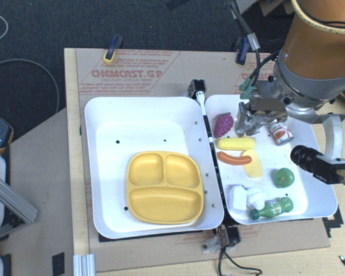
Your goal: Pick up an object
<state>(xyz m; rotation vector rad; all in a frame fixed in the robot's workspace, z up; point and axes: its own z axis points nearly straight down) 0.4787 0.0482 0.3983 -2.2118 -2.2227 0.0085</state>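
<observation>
The grey arm with its broad orange band reaches over the right bin, its metal gripper hanging low in the bin's far half; from this angle it cannot be told whether the fingers are spread or pressed together, and nothing is seen between them. Just left of the fingers lies a knobbly purple bunch of grapes, close to the bin's inner wall. Just below the fingertips sits a ridged yellow corn cob, with a smooth red sausage beside it and a flat yellow wedge touching the sausage's right end. To the right of the fingers a small red-and-white can lies tilted. Further toward the near rim are a round green fruit, a white blocky piece and a green bottle on its side. Open white floor shows between the can and the fruit. Well to the left, in the left bin, rests a glossy yellow three-part plate with bare floor around it.
</observation>
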